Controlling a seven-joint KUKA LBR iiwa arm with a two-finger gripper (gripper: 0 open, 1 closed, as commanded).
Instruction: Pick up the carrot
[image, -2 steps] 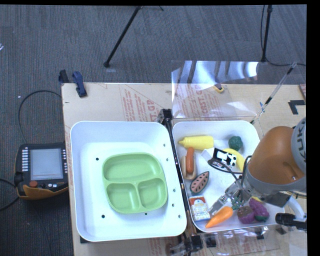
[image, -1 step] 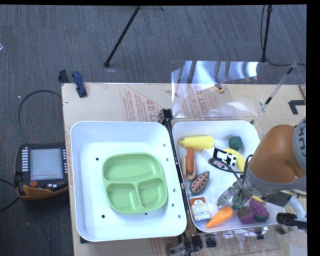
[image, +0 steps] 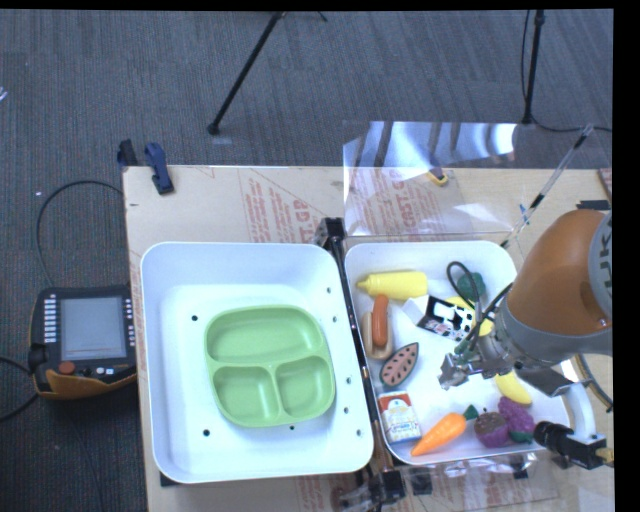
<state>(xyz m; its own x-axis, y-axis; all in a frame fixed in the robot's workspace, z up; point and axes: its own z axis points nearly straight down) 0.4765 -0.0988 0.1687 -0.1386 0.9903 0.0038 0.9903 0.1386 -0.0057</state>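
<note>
Grey carpet surrounds a cardboard-topped bench (image: 240, 200) carrying two shallow white bins side by side. Carrot (image: 441, 433) lies in the right bin (image: 500, 252), near its lower edge, tip pointing lower left, leafy end up-right; nothing rests on it, so judged reachable from above. Just left of it sits a small carton (image: 400, 417); just right, a purple grape bunch (image: 503, 424). Gripper (image: 458, 368) hangs above and slightly right of the carrot, apart from it, with nothing visibly between the jaws; how far they stand open cannot be told at this resolution. Higher in the bin: watermelon slice (image: 399, 364), sausage (image: 380, 322), yellow bottle (image: 393, 285). Left bin (image: 170, 300) holds a green divided plate (image: 268, 364). Judgement: approach stage, with descent toward lower left needed and close neighbours risking a misgrab.
</note>
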